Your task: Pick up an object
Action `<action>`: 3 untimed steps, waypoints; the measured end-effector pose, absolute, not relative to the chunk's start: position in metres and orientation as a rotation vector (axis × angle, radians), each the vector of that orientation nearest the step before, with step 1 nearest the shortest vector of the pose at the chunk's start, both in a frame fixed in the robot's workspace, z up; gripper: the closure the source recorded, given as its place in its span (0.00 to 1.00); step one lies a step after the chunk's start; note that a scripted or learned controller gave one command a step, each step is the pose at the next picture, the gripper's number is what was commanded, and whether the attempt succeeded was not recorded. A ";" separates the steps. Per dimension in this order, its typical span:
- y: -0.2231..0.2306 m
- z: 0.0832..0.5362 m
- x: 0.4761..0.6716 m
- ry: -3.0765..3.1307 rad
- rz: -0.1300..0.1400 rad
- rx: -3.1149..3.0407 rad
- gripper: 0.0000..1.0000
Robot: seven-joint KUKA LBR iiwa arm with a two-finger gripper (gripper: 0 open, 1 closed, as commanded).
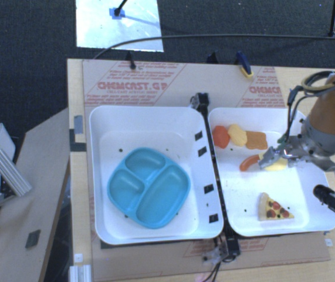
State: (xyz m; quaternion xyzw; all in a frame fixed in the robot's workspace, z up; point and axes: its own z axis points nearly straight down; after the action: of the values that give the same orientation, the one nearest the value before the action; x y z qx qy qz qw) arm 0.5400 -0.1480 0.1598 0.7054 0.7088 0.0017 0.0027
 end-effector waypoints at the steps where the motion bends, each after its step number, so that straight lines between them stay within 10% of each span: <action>1: -0.150 0.203 0.540 2.223 0.005 2.212 1.00; 3: -0.101 0.255 0.558 2.232 0.005 2.208 1.00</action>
State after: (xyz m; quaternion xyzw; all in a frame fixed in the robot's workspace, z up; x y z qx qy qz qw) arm 0.5583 -0.1007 0.2549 0.7033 0.7109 0.0017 0.0009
